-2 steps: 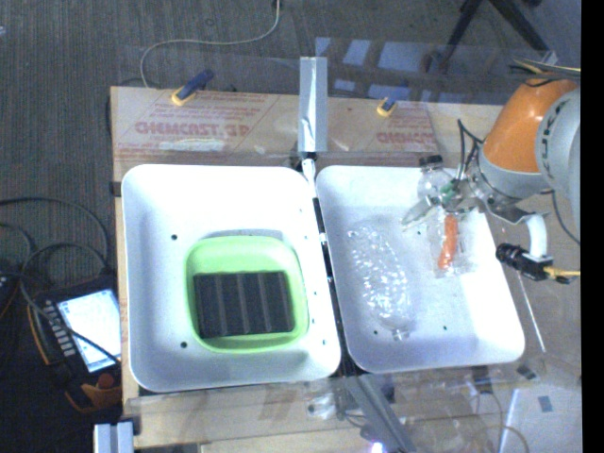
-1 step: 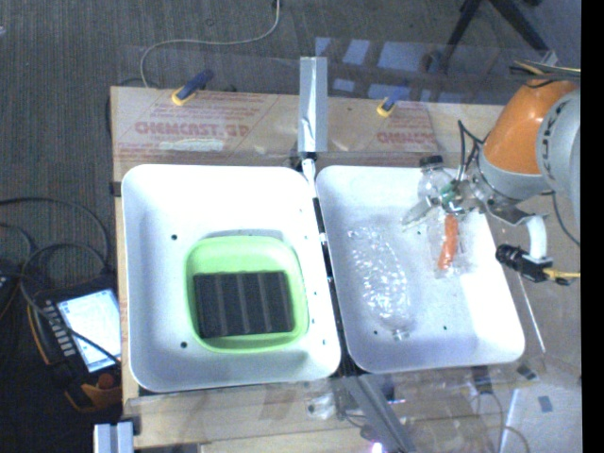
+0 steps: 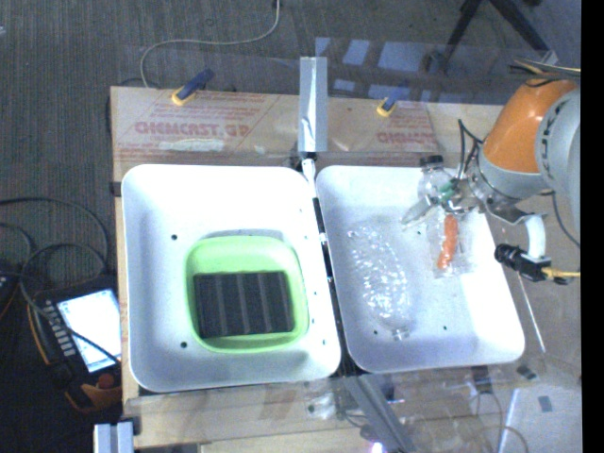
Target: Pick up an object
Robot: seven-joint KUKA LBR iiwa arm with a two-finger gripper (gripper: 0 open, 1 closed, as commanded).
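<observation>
**Orange stick in a clear bag: lift not yet sure**

Orange stick (image 3: 450, 242), wrapped in a clear bag, is seen in the right bin (image 3: 510, 347), near its far right side. The top of the bag is found just under the gripper (image 3: 442, 194), and the two look to be touching. It cannot be told whether the bag is hung from the gripper or is lying on the white floor of the bin.

A lump of clear crinkly wrap (image 3: 379, 274) is spread out in the middle of the same bin, apart from the stick. In the left bin (image 3: 151, 253) a green tray (image 3: 247, 253) with dark slots is set.

The task is judged to be partway done. The gripper has been brought to a thing, so the reach is done. A sure grip and a clean lift above the bin are not shown, so these are thought to be left.

The arm (image 3: 566, 149) is reached in from the right, over the far right corner of the right bin. Its orange band (image 3: 517, 135) is seen above the wrist, and the gripper is pointed down and a little to the left. Whether the jaws are spread or closed cannot be told, because the gripper is small and blurred by the shiny bag.
</observation>
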